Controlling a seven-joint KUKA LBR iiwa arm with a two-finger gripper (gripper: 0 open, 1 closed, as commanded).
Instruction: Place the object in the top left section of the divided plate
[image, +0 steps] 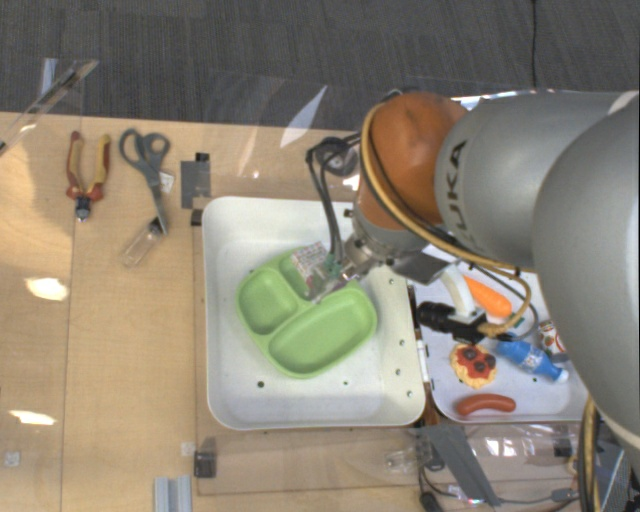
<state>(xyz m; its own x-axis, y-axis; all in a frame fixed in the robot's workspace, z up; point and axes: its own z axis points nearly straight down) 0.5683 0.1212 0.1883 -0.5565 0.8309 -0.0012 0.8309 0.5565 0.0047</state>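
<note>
Seen from above: the grey arm (520, 200) covers most of the right bin (520, 400); beside it lie a toy carrot (488, 297), pizza (474, 365), sausage (486, 405) and blue piece (525, 357); one pair of pliers (86, 175) and one pair of scissors (148, 165) rest on the bench. One green plate (308, 320) sits in the left bin (240, 390); the gripper (322, 278) hangs over its upper sections, where a pale, blurred object (308, 260) lies; its grip cannot be made out.

The only legible lettering is the dark "KUKA" brand name, running sideways along the large grey metal robot arm (520, 190), on its casing just beside the orange band. No other text, label or number is clear enough to read.
</note>
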